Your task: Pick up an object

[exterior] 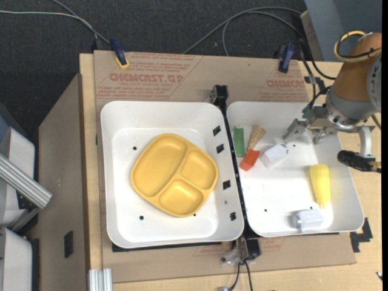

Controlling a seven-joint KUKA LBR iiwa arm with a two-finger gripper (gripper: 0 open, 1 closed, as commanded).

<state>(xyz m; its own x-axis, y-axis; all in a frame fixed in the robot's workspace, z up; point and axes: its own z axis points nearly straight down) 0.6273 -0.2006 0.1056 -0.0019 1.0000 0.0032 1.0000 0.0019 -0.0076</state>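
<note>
Camera view: two white bins side by side on the counter (151, 71). Left bin (115, 180) holds a yellow divided plate (174, 174), three compartments, lying flat near the bin's middle. Right bin (285, 211) holds the loose objects: green bar (239, 140) near the left wall, tan cone-shaped piece (256, 134) just beside it, orange block (249, 159) below those, white block (275, 155) just right of the orange one, touching or almost. Yellow bottle-like object (320, 185) lies at right side of the bin, grey-white object (307, 218) near the bin's front edge below it. Arm enters from right, orange band visible, gripper (307, 130) over upper right of right bin, fingers spread apart, released, nothing between them. White block sits near the gripper, lower left of it, apart.
</note>
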